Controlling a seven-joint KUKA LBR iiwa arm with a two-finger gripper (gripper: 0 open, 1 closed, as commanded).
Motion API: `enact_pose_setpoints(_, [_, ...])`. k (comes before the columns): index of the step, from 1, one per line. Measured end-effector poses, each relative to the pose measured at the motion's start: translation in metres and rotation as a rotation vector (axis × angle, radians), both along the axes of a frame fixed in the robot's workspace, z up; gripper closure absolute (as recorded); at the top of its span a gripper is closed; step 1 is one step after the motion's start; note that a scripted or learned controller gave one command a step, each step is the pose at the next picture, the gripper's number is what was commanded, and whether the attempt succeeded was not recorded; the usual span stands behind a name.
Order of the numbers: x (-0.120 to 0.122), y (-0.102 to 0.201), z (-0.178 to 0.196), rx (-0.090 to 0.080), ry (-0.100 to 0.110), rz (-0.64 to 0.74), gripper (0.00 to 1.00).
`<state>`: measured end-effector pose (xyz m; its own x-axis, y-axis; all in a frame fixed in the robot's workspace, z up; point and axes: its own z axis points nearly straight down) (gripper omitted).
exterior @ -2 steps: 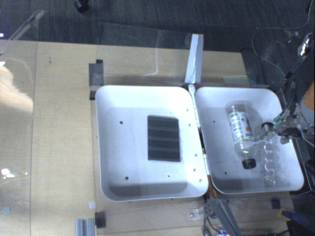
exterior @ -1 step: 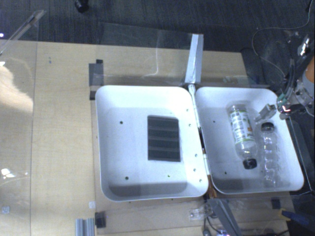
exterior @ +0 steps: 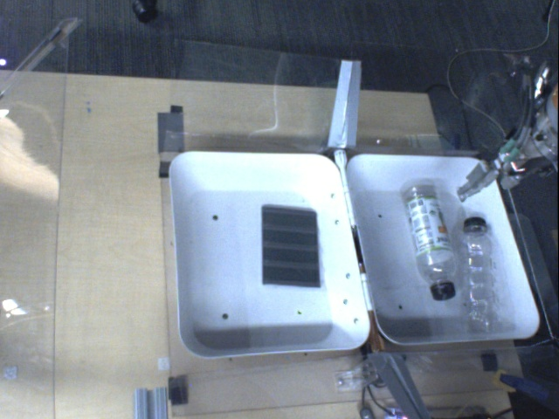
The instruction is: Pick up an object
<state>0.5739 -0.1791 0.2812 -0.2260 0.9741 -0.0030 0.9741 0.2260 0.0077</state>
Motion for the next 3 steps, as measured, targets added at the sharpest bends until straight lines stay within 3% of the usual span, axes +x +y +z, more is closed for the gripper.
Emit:
enact_pose_setpoints(1, [0.057, -0.026, -0.128, -0.005, -0.009, 0.175, 0.00])
enact_pose_setpoints(2, [0.063, 0.037, -0.193, -0.003, -0.002, 0.347, 0.00])
enact_pose_setpoints(3, [0.097, 0.033, -0.137, -0.005, -0.001, 0.558, 0.00])
